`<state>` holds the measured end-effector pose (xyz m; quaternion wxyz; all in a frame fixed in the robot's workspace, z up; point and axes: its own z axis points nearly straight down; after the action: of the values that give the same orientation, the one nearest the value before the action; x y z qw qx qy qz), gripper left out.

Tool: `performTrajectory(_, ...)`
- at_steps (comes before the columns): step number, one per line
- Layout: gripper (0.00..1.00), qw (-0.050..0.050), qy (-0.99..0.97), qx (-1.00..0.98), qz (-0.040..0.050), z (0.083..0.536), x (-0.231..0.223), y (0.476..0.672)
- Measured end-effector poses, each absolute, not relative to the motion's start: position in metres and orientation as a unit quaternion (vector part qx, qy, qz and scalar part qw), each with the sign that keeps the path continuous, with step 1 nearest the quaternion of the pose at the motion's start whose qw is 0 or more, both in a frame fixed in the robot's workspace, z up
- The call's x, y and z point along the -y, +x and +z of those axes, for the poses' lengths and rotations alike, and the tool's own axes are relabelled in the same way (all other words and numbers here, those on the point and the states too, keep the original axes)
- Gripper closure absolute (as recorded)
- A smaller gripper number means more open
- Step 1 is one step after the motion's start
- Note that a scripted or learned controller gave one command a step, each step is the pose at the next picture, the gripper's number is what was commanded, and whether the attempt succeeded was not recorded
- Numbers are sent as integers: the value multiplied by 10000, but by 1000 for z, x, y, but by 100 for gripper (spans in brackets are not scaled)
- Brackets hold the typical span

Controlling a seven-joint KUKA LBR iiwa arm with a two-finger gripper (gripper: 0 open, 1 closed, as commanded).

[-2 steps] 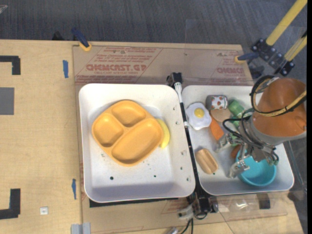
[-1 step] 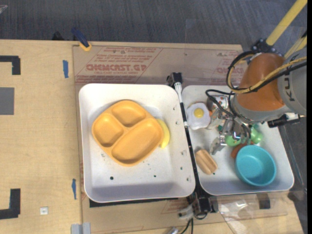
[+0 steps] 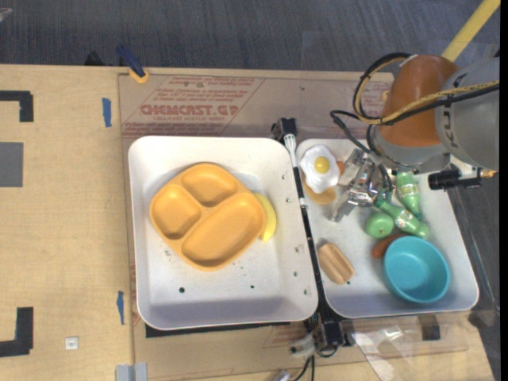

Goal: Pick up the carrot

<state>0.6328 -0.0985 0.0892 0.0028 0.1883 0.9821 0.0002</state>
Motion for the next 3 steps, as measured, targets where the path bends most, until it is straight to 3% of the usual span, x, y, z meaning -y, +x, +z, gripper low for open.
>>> performTrajectory(1,0,141,2740,-9616,23,227,91,660)
performTrajectory(2,0,3,2670,-9637,3,184,82,655)
performTrajectory(3,0,23,1460,-9893,19,199,-13,635)
